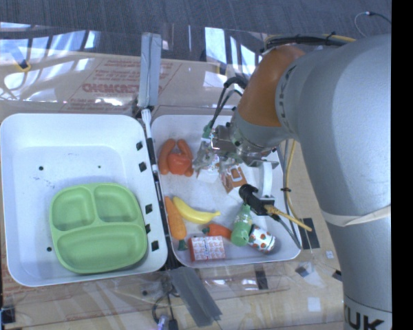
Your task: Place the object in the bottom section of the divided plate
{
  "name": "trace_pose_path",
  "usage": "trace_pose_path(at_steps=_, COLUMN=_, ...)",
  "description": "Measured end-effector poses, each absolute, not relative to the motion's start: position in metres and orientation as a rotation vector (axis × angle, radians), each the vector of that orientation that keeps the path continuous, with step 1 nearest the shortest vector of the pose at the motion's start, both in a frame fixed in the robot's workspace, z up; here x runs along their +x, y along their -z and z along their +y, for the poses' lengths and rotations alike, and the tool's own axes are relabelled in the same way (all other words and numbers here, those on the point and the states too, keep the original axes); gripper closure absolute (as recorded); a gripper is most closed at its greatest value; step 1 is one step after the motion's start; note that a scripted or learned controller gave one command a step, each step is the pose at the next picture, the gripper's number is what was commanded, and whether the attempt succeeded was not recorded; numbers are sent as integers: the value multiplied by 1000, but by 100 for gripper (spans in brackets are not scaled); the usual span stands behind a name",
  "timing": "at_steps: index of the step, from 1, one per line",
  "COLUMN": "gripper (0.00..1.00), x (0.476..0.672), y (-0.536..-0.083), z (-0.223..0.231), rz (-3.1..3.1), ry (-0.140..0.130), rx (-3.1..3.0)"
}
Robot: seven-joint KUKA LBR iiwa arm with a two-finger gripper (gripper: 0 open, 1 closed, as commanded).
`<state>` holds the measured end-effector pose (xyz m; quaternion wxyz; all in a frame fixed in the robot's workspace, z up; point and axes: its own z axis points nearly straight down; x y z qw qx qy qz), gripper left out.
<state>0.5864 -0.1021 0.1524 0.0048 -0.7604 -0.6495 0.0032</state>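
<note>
The grey arm [330,115] reaches over the right bin [289,246], where the toys lie heaped for picking, while the green divided plate [96,227] waits in the left bin [14,184]. Its pincer [217,153] hangs beside the orange pepper [175,158]; its opening and load cannot be told. Banana [195,214] and carrot [175,220] lie nearer the front.

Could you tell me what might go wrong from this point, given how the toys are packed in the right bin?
The gripper sits low beside the orange pepper-like toy, with other items crowding it, so a grasp could slip or catch two things. The yellow banana, orange carrot and green bottle lie close together, so a pick could drag a neighbour. The green divided plate is across the bins' rims, so a loose hold could drop there.
</note>
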Motion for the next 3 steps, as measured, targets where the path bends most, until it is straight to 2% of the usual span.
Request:
trace_pose_path(at_steps=1, gripper=100, x=508, y=-189, z=-29, rz=-2030, ry=-8, rx=-2392)
trace_pose_path(at_steps=2, gripper=100, x=530, y=-195, z=-28, rz=-1646, ry=-9, rx=-2673)
trace_pose_path(at_steps=3, gripper=100, x=561, y=-189, z=-41, rz=-1317, ry=-10, rx=-2849)
